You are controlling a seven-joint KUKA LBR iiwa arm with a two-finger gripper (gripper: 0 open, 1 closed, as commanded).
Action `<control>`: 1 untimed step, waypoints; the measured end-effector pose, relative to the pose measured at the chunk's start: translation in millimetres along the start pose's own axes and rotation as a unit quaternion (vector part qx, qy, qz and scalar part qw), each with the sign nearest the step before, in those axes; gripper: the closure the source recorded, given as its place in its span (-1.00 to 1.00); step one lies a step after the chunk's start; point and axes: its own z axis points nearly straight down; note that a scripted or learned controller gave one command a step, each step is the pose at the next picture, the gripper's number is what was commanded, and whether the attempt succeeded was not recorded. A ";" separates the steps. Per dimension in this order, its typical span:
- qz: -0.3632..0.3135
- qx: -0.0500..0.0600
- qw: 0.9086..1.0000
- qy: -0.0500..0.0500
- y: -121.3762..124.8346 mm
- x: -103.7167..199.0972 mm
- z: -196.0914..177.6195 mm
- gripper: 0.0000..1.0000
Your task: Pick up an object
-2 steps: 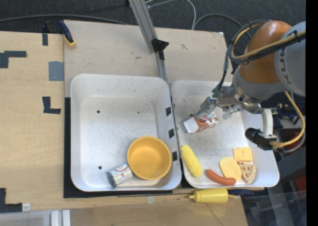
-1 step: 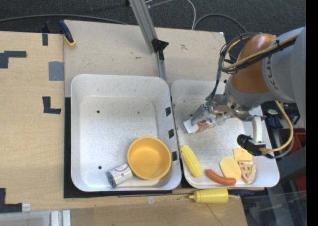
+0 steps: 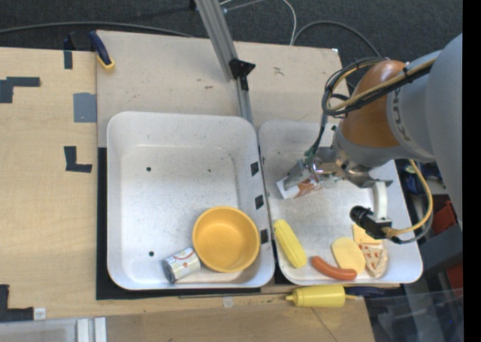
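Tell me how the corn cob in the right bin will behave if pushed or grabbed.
The corn cob looks rounded and tapered, so it would probably roll sideways in a curve. Its glossy surface suggests light, stiff plastic that may slip. It lies near the bin wall, which could stop it.

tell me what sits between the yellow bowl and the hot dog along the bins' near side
In the camera view, the corn cob lies between the yellow bowl and the hot dog.
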 end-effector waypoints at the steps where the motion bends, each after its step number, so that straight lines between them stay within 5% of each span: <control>1: 0.000 0.000 1.000 -0.001 0.0 -0.3 -8.2 1.00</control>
